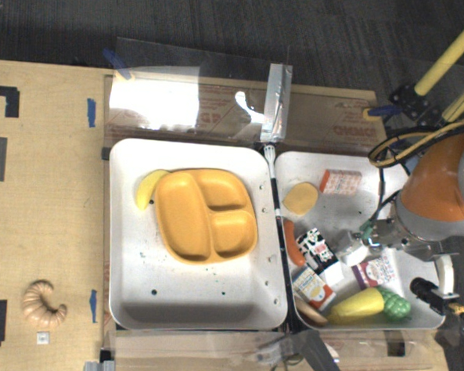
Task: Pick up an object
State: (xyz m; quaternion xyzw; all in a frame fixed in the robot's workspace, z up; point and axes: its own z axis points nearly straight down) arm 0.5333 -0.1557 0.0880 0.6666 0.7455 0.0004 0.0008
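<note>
My gripper (359,245) reaches down into the right bin (351,163) from the right, under the grey wrist with its orange band (440,186). It hovers over a cluster of small items: a black-and-white cow-patterned carton (316,249), a small white and red packet (378,270) and a little orange-labelled box (310,286). A yellow corn cob with a green end (368,304) lies at the bin's front. A tan round disc (300,197) and a pink-and-white box (340,182) rest towards the back. The arm hides what lies right under the gripper.
The left bin (127,237) holds an orange divided plate (205,214) with a yellow banana (146,187) tucked at its left side. A toy croissant (44,303) lies on the bench at the far left. Cables and yellow poles (452,49) crowd the upper right.
</note>
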